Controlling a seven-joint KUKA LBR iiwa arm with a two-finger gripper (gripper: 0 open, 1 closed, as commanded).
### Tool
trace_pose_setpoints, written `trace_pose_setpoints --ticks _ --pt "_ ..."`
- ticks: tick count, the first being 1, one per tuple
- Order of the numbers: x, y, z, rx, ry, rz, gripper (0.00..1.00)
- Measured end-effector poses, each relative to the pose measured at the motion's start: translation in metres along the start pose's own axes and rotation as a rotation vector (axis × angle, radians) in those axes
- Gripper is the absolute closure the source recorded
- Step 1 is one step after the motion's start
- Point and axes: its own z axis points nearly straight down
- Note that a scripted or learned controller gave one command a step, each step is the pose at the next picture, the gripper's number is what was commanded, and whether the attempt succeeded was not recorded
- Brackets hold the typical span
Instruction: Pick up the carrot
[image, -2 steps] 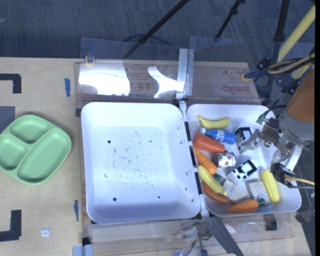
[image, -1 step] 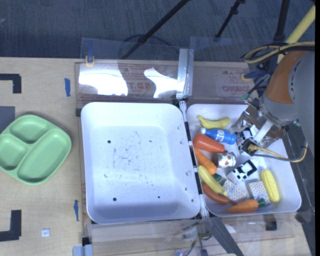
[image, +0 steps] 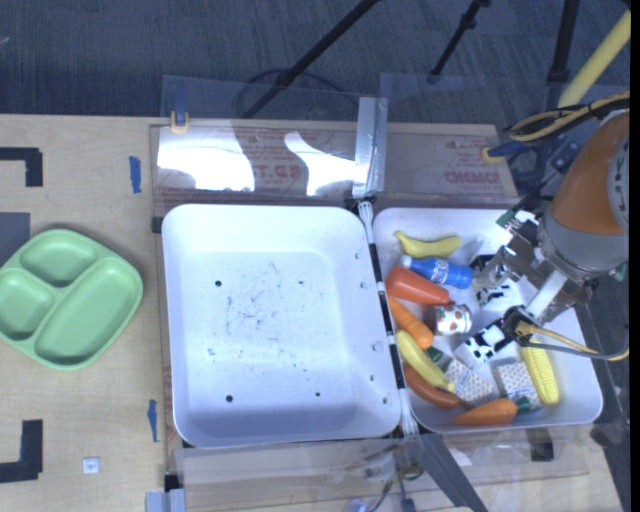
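An orange carrot (image: 484, 411) with a green stub lies along the front wall of the right bin (image: 580, 405). A second orange tapered piece (image: 407, 318) lies near that bin's left wall, beside a red-orange sausage-shaped item (image: 418, 287). My gripper (image: 503, 262) hangs over the right bin's back right part, above the pile and well away from the front carrot. Its tips blend into black-and-white items below, and nothing shows plainly between them.
The right bin is crowded: two bananas (image: 428, 243) (image: 421, 362), a blue bottle (image: 441, 270), a red-white can (image: 452, 320), a corn cob (image: 541, 375), a black-and-white toy (image: 482, 346). The left bin (image: 180, 300) adjoins it. A green divided plate (image: 66, 297) sits far left.
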Motion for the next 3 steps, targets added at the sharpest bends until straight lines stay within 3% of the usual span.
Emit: trace_pose_setpoints --ticks 1,2,3 --pt "0.017 0.026 0.008 -0.003 0.001 0.076 0.00" --pt "0.020 0.080 -0.072 -0.003 0.002 0.447 0.00" --pt "-0.017 0.118 -0.104 -0.003 0.001 0.345 0.00"
